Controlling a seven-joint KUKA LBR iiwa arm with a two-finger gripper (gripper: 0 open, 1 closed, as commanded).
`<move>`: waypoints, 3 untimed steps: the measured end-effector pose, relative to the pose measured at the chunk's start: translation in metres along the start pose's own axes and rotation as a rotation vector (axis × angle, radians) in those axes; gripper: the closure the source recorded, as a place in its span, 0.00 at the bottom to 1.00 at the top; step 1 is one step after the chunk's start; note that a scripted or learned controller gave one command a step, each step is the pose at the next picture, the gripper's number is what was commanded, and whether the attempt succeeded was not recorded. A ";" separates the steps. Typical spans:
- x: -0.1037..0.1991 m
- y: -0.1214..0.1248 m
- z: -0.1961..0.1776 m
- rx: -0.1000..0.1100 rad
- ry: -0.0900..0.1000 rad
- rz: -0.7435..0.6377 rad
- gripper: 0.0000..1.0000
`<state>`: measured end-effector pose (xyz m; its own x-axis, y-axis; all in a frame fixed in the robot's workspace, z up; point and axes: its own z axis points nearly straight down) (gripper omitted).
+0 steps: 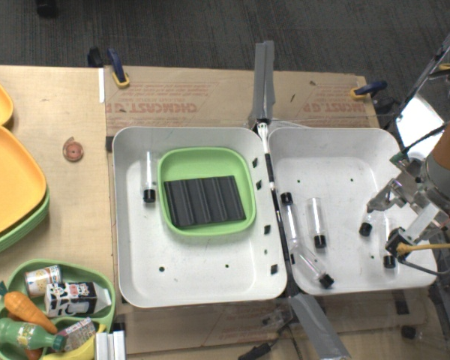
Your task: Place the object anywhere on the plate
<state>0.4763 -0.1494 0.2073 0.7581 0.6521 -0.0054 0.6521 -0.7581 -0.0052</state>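
A square green plate (205, 161) sits in the left bin (202, 283), with a dark grey ribbed slab (205, 201) lying flat on it. Beside the plate's left edge lies a clear tube with a black cap (148, 177). My gripper (378, 244) hangs low over the right side of the right bin (337, 152). It is open, its two black fingertips (365, 229) are spread apart, and I see nothing between them. Three more clear black-capped tubes (315, 220) lie in the right bin, to the left of the gripper.
On the wooden table to the left stand stacked yellow and green dishes (11, 193) and a green bowl of toy food and cans (49, 310). A metal bar (263, 81) runs between the bins at the back. Clamps hold the cardboard sheet (210, 100).
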 end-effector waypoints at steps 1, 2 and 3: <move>0.000 0.000 0.000 0.000 0.000 0.000 0.00; 0.000 0.000 0.000 0.000 0.000 0.000 0.00; 0.000 0.000 0.000 0.000 0.000 0.000 0.00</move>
<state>0.4763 -0.1494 0.2073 0.7581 0.6521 -0.0054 0.6521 -0.7582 -0.0051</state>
